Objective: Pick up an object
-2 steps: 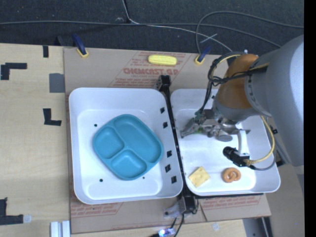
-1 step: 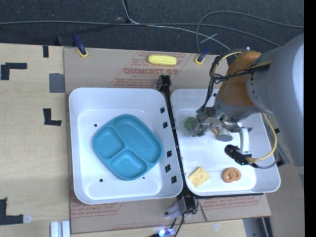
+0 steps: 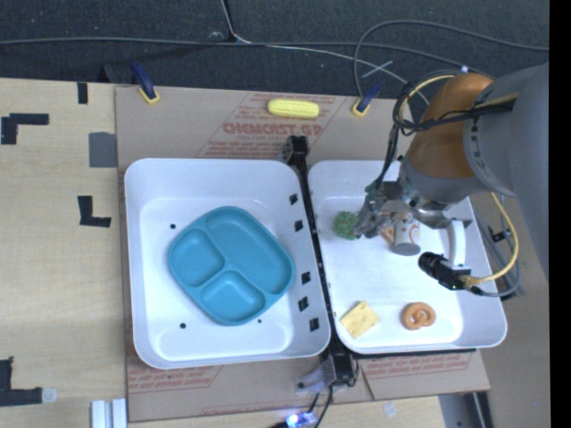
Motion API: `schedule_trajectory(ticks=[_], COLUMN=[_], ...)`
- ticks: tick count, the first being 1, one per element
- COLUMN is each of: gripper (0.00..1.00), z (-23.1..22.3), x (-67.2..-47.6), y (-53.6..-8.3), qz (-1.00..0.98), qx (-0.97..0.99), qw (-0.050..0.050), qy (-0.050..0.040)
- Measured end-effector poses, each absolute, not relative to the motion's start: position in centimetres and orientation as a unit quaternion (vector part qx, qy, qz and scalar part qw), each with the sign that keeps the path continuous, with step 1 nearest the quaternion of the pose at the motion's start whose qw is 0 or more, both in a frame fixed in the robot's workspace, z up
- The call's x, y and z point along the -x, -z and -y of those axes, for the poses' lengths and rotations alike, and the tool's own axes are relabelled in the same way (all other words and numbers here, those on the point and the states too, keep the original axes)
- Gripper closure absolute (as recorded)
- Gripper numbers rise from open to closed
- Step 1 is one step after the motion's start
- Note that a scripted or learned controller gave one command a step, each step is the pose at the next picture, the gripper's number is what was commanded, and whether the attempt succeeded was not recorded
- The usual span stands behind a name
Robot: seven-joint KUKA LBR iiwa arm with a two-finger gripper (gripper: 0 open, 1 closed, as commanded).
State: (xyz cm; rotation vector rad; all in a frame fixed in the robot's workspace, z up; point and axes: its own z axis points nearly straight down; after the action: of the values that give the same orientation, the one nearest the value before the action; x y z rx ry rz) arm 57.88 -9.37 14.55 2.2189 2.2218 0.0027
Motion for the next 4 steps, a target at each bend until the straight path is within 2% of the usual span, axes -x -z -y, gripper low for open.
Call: schedule_trajectory(ticks=[2, 4], gripper=[1.00, 1.00], z=[10.1, -0.3], x=[-57.4, -53.1], y=[-23.5, -24.6], qz=[-0.707, -0.709], qx=[-0.707, -0.705], qw=[0.002, -0.002], qy=[-0.0010, 0.0004])
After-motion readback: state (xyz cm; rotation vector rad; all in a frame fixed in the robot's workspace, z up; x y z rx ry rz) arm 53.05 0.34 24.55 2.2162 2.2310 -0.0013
